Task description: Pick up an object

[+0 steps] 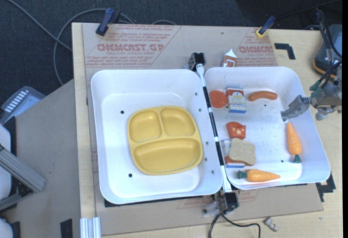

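The right bin holds several toy foods. A red tomato slice, a small milk carton and a sausage lie along its back. A red piece with a star and a bread slice sit near its left wall. One carrot lies at the front, and another carrot lies by the right wall. My gripper hangs over the bin's right side, just above and behind that second carrot, and holds nothing that I can see.
The left bin bears a yellow divided plate. A small carton stands outside behind the right bin. A blue clamp and a yellow clamp grip the board's back edge.
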Tool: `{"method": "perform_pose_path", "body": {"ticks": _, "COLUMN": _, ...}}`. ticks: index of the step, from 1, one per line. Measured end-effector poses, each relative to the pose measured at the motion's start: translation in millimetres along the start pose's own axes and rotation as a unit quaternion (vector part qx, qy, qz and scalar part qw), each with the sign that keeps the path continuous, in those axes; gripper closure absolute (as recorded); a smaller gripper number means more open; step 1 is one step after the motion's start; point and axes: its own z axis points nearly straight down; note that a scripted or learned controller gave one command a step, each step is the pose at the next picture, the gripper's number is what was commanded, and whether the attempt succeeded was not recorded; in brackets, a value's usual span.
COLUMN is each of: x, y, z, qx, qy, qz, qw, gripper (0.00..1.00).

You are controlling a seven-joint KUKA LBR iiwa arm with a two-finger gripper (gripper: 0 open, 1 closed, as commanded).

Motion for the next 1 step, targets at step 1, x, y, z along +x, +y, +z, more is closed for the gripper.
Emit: {"method": "perform_pose_path", "body": {"ticks": 1, "x": 59.2, "y": 51.8, "z": 111.6, "qx": 0.001, "qy": 0.001, "qz": 0.0, "qw": 1.0, "gripper": 0.0}}
